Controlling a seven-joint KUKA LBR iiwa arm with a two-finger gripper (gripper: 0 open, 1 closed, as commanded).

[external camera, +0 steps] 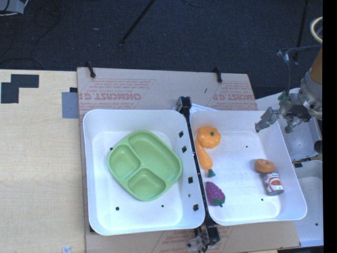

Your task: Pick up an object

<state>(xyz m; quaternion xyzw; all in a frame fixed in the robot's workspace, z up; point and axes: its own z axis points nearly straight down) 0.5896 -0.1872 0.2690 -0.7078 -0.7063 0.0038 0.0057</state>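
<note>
Below, your pale wooden worktop [37,157] meets dark carpet; beside the green tray [145,164], an orange pumpkin [208,137]. Fingers [265,121] spread, holding nothing.

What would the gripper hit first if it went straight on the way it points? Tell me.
The gripper hangs over the right bin's upper right edge, seemingly pointing down and left. Going on, it would probably meet bare bin floor first, above the orange round piece and can; depth is unclear.

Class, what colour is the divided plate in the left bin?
The divided plate is light green, seen plainly in the camera view.
</note>
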